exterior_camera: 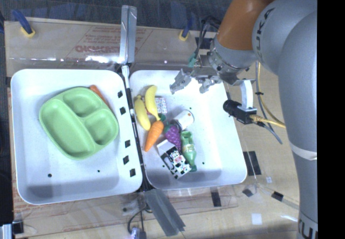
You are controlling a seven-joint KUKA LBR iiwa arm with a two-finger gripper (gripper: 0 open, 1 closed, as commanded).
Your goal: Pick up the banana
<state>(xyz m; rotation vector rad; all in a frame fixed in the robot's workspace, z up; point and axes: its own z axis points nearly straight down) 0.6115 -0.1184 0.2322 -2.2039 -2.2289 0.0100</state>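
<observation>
banana (141,113): in right bin (226,141), far-left part, near the divider between bins. Yellow, curved. Long axis runs roughly top-to-bottom of view, slightly slanted; upper end near bin's back-left corner, lower end next to carrot top.
2nd banana (151,98): just beside the first on its right, touching or nearly so; similar axis, sits a bit higher in view, tilted slightly.
gripper (192,82): hangs over back of right bin, to the right of both bananas & apart from them. Fingers spread, nothing between them.
arm (280,33): grey w/ orange band, enters from right.
carrot (153,133): orange, just below bananas, slanted, thick end up.
grapes (172,135): purple, right of carrot, touching it.
green bottle (188,149): right of grapes, lying toward bin's front.
black/white item (177,161): cow-pattern, near front of pile.
white item (185,119): roundish, above grapes; can't tell what it is.
left bin (32,178): holds green plate (79,121) w/ compartments; small orange thing (97,92) at plate's upper right edge, partly hidden.
</observation>
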